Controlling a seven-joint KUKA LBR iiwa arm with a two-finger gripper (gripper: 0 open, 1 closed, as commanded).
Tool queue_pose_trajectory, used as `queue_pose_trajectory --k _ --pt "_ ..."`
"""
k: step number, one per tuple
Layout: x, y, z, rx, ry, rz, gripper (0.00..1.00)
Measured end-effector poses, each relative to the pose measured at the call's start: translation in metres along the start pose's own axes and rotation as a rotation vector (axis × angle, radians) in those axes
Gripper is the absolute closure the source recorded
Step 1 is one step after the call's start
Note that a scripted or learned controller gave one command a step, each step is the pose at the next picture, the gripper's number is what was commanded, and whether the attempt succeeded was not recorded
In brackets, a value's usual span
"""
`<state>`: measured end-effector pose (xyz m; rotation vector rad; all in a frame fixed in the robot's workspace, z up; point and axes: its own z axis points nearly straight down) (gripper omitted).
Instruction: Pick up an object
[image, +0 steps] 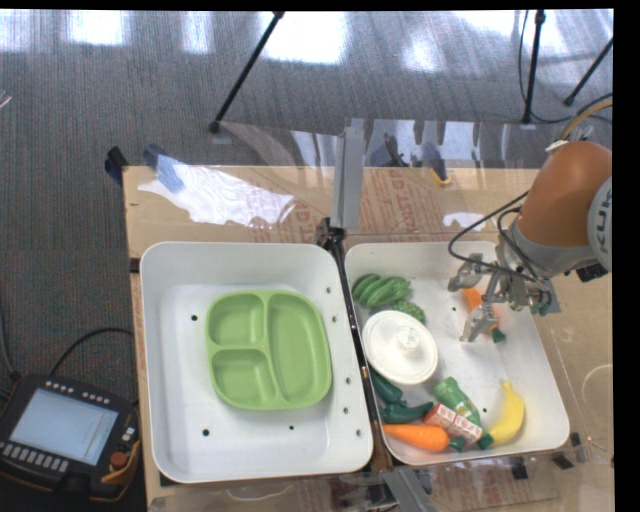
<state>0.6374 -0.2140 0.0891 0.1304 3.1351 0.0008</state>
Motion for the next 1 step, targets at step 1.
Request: queue_pose_trajectory --k 1 --pt "-0.0022 0.0014 -0.0122 0.0 -0.007 -0.003 1.0"
